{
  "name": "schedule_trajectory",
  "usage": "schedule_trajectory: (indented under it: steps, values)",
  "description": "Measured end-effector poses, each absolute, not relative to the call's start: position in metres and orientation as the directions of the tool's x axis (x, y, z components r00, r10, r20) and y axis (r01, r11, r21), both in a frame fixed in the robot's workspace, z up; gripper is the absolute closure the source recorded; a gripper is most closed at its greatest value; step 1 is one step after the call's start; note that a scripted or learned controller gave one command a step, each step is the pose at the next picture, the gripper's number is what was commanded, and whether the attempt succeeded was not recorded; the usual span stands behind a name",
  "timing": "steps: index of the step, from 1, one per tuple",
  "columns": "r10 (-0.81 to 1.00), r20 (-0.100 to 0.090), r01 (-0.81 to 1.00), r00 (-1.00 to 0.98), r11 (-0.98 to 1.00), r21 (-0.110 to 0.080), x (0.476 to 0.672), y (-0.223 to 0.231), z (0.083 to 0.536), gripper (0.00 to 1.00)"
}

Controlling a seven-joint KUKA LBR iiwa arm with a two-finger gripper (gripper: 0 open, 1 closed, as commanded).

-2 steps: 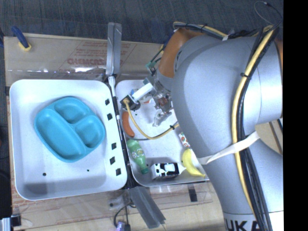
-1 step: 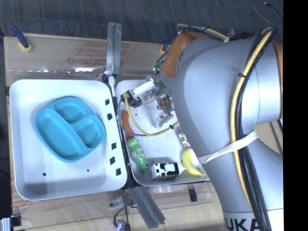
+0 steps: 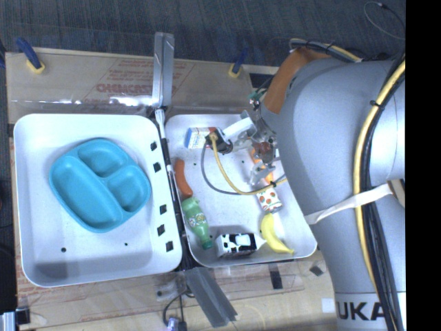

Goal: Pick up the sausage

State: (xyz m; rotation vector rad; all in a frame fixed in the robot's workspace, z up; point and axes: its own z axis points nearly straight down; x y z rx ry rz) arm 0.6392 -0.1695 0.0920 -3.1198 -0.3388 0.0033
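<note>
Arm's down over the right bin (image 3: 296, 216), gripper (image 3: 262, 158) low near its middle, though whether the jaws are open or closed can't be made out. The sausage (image 3: 181, 176) lies along that bin's left wall, well apart from the gripper, just above the green bottle (image 3: 196, 221).

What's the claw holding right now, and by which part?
Nothing visible in the claw. It sits over the right bin, apart from the sausage, which lies by that bin's left wall.

Grey arm (image 3: 331, 136) reaching in (from right), gripper (image 3: 262, 158) lowered.
</note>
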Motion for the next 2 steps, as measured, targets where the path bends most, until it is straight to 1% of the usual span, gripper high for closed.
schedule_trajectory:
  steps: [1,2]
  values:
    - [0.206,-0.003,0.206,0.979,-0.978,-0.005,0.6148,-0.1857,0.1171,0.00]
    - [0.213,-0.006,0.213,0.977,-0.977,-0.009,0.6150,-0.1838,0.1265,1.00]
